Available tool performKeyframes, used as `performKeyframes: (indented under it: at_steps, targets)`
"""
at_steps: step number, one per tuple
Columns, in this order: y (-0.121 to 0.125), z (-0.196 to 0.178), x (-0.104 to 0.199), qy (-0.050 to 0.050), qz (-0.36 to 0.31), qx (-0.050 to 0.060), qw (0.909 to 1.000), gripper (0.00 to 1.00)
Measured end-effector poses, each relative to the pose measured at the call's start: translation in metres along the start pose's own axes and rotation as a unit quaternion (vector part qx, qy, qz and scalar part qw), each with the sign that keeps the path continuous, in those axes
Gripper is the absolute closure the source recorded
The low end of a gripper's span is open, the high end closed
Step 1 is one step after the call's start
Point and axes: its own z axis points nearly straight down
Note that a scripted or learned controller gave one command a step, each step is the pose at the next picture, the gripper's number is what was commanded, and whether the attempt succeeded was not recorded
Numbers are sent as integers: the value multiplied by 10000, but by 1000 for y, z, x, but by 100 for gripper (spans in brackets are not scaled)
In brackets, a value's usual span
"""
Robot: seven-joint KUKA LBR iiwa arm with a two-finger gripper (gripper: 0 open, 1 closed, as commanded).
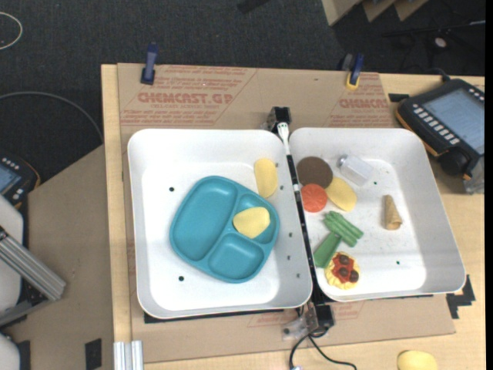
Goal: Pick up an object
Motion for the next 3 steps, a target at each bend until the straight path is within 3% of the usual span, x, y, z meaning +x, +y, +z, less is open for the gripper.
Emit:
performKeyframes:
  at_steps: [1, 2, 3]
  targets:
    - [-7, -215, 19, -50, -12, -120, 9999, 100]
    - [-6, -217, 19, -34, -4, -58, 10000, 100]
    - [-5, -227, 18, -51, -5, -81, 10000, 100]
